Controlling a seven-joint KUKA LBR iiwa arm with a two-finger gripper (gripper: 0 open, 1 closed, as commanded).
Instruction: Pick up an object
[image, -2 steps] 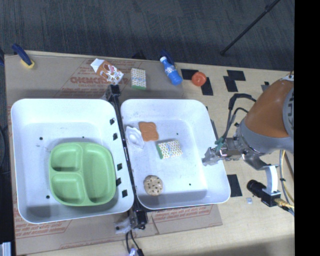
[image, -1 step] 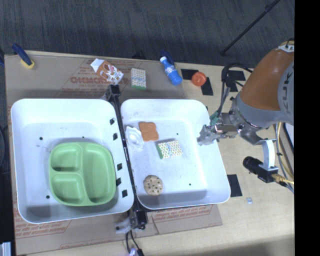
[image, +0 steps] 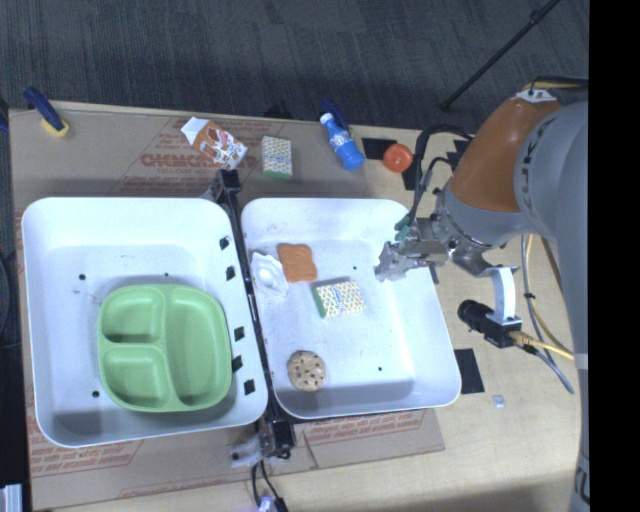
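At the far left of the desk (image: 500, 440) sits the left bin (image: 50, 230), and a green divided plate (image: 165, 347) lies in its lower half. Behind the bins, on the cardboard, I see a crumpled snack wrapper (image: 213, 143), a small patterned packet (image: 277, 156), a blue bottle (image: 342, 142) lying on its side and an orange ball (image: 398, 156). The right bin (image: 400, 350) touches the left one along a black seam. Near that seam, inside the right bin, lies a crumpled white thing (image: 268, 273), with an orange-brown slab (image: 297, 262) just beside it on the right. A patterned sponge block (image: 339, 298) lies a little lower, near the bin's middle, and a cookie (image: 306, 370) rests toward the front wall. My jaws (image: 392, 262) hang over the bin's right part, near its right wall and apart from the sponge block; nothing sits between them, though I cannot tell how wide they stand. My orange-banded wrist (image: 500, 160) reaches in from the right.
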